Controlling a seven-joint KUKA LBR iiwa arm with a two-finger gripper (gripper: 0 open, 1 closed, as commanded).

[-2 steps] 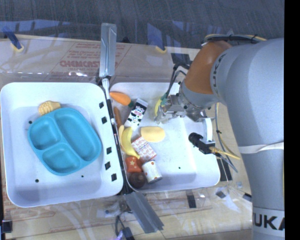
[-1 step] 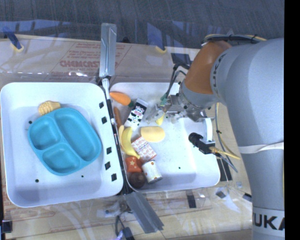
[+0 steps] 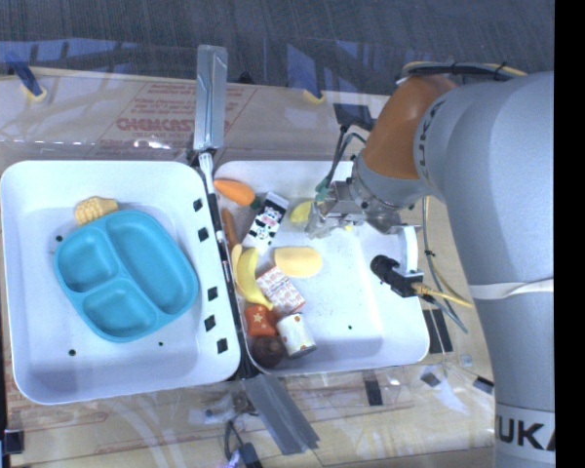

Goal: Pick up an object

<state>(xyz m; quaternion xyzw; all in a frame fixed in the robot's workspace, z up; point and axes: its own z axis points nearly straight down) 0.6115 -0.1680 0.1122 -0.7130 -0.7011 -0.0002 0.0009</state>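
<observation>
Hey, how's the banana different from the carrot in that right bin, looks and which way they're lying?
The banana is yellow; the carrot is orange. The banana is the longer, curved piece, running top to bottom in the view along the bin's left wall, while the carrot is shorter and lies roughly crosswise near the top left corner of the right bin. The banana sits amid other items; the carrot lies at the pile's upper end. Both rest in the right bin.

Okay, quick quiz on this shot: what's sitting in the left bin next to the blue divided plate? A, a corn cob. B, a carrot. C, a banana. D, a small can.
A: a yellow corn cob lies at the upper left edge of the blue divided plate in the left bin, while the banana, the carrot and the small can all lie in the right bin.
</observation>
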